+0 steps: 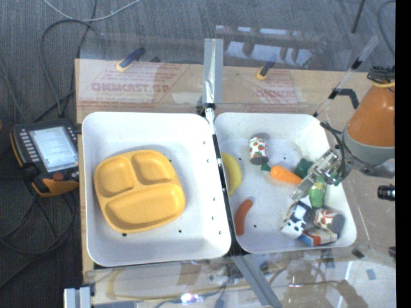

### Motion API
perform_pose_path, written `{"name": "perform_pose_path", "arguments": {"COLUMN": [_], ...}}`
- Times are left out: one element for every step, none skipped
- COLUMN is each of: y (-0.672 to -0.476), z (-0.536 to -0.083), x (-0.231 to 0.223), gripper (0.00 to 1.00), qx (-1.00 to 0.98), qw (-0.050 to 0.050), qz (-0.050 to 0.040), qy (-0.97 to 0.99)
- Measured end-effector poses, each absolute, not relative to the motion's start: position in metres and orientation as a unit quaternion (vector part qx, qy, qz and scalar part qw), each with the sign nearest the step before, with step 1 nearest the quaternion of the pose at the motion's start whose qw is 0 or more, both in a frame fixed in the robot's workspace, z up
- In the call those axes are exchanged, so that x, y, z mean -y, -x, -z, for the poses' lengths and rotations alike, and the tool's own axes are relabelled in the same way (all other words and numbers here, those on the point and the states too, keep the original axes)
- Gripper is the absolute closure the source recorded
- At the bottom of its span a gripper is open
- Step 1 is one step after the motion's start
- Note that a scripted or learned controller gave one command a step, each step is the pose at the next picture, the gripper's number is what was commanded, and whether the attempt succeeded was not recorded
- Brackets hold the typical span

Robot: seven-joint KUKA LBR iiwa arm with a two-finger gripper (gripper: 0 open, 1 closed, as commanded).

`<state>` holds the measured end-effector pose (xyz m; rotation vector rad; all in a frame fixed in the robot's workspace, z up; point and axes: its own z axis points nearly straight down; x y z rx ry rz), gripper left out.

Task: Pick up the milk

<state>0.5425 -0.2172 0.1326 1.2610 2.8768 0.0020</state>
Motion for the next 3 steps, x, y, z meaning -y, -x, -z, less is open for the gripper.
{"name": "perform_pose_path", "arguments": {"y": [-0.493, -0.494, -0.514], "z": [-0.091, -0.099, -0.183], "x": [0.196, 0.194, 0.140], "gripper": [0.00, 1.00, 1.00], "qx": [-0.932, -0.932, -0.984], "qw": [0.013, 0.011, 0.000], "qz": [-0.0010, -0.0028, -0.0004], "qy": [-0.363, -0.362, -0.180]}}
